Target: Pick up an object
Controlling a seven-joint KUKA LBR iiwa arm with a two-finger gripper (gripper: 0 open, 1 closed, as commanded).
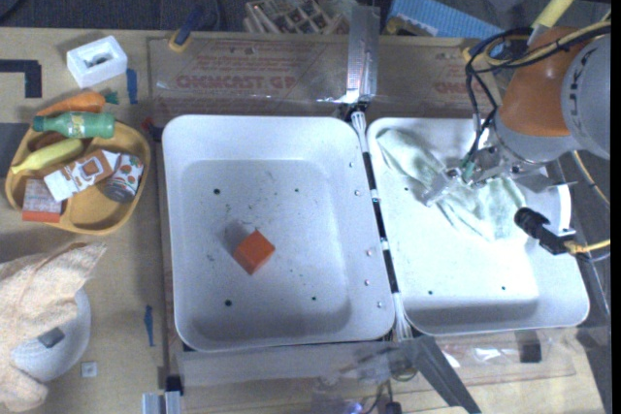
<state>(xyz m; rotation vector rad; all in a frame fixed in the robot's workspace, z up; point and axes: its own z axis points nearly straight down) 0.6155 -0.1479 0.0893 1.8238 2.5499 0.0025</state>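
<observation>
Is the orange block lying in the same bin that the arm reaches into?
No: the orange block lies in the left bin, while the hand is over the right bin.

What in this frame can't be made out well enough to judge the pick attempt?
- Gripper: in the camera view it is small and blurred over the pale cloth in the right bin; contact with the cloth cannot be told.
- Arm: cut off by the right edge.
- Items in the yellow bowl at left: overlapping, labels too small to read.
- Orange block in the left bin: underside hidden.
</observation>
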